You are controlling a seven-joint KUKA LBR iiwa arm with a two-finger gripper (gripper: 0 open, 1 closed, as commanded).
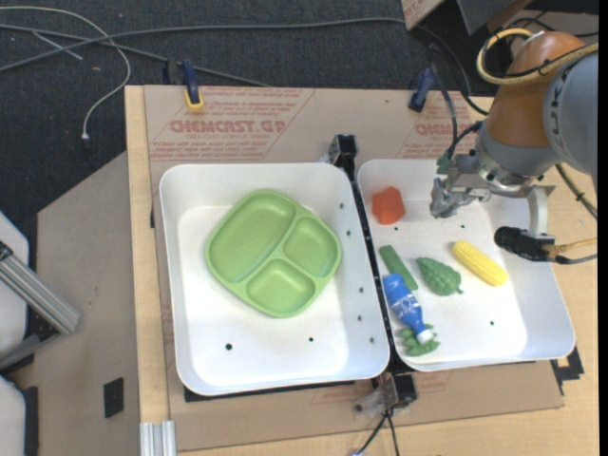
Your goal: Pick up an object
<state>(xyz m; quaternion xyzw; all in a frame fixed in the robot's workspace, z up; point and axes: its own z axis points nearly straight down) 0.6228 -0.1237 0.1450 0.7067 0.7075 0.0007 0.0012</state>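
Several small toy foods lie in the right bin (pixel 546 335); the orange piece (pixel 388 205), likely light and stiff, suits a side pinch; gripper (pixel 446 200) hovers beside it, finger state unclear.

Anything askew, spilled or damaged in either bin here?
Nothing stands out. The green divided plate lies flat in the left bin, turned at an angle to its walls. The toys lie loose in the right bin, none spilled; the end effector hangs above it.
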